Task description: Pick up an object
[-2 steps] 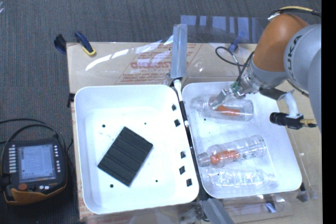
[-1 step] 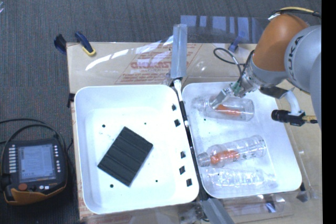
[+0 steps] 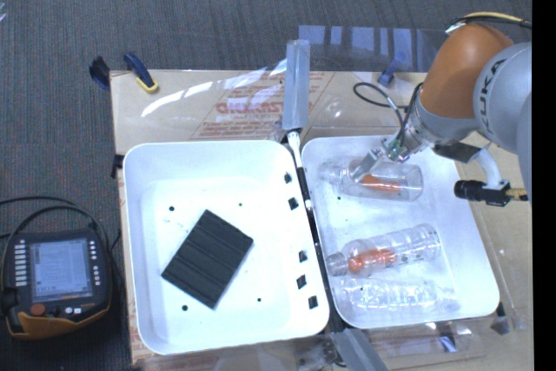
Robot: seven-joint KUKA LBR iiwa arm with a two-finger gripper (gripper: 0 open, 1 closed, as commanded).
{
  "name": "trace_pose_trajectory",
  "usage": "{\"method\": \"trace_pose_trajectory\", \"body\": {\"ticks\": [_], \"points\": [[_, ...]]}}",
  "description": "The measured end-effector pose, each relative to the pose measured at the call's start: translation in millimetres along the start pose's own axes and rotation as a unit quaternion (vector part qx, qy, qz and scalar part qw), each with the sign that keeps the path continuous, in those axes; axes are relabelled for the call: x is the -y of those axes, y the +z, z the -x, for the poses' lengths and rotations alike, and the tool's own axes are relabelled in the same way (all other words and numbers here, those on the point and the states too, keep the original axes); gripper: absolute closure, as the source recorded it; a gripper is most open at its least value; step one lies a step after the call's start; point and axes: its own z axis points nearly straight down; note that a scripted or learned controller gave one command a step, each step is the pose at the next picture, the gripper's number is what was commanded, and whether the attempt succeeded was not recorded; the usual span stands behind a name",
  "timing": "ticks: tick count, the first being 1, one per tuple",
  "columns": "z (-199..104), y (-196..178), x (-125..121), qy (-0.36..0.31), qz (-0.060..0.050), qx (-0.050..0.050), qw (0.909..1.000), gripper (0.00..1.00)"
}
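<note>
My gripper [image 3: 375, 162] is down in the right bin [image 3: 486, 248], at its back, right over a clear plastic bottle with an orange label [image 3: 382, 182] that lies on its side. It looks to be touching the bottle's top side. A second clear bottle with an orange label [image 3: 382, 255] lies mid-bin, and a third, crumpled clear bottle [image 3: 395, 295] lies near the front wall. In the left bin [image 3: 143, 178] a flat black ribbed pad [image 3: 208, 258] rests at a slant.
A grey divider bar [image 3: 296, 96] stands between the bins at the back. Black cable [image 3: 378, 96] loops behind the right bin. A teach pendant [image 3: 56, 274] sits on the floor at left. Blue clamps [image 3: 135, 71] grip the bench's back left corner.
</note>
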Motion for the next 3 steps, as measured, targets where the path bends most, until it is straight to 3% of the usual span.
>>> {"method": "trace_pose_trajectory", "body": {"ticks": [1, 2, 3], "points": [[-2.0, -0.5, 0.1, -0.029, -0.001, 0.004, 0.9996, 0.0], [25.9, -37.3, 31.5, -0.096, -0.022, -0.012, 0.995, 0.0], [35.9, 10.4, 40.4, -0.128, -0.018, -0.009, 0.9915, 0.0]]}}
